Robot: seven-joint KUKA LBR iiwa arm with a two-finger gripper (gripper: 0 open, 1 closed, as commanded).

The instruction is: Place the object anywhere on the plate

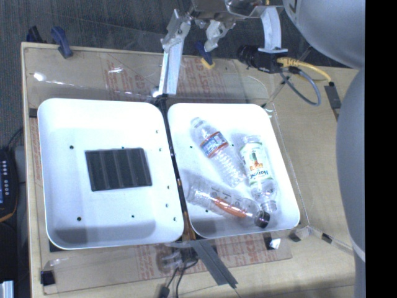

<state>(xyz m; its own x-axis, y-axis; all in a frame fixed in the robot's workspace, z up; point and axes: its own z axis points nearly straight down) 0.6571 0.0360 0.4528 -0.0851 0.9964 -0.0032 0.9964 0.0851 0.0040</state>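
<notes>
We see gripper [193,35] high above bench, beyond far edge of bins, fingers spread, nothing between them. We note three clear plastic bottles [232,174] lying in right bin [280,166]. Dark ridged plate [118,169] sits flat in left bin [56,135], well apart from bottles.

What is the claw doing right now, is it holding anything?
Claw: open, holding nothing, up above the far edge of the bins.
</notes>
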